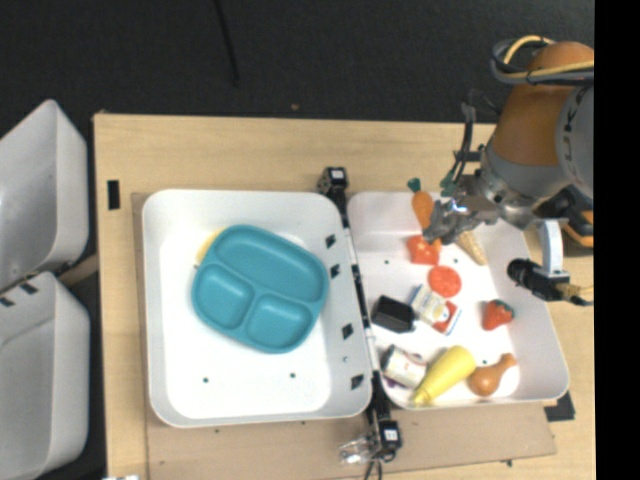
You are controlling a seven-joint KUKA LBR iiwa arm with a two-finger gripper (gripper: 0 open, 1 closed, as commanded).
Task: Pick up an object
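Left bin (170,368): we see a yellow thing (206,246) mostly hidden under the blue tray (262,288). Right bin (535,368): toys scattered, carrot (424,206) partly covered by the hand (443,224). Arm (535,133) slants down from right; grip state, we cannot tell.

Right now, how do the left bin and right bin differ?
The left bin holds one big item, a blue divided plate; the right bin holds many small ones, including a carrot, a strawberry and a yellow corn cob. The gripper is over the right bin, not the left bin. Both are shallow, white and side by side.
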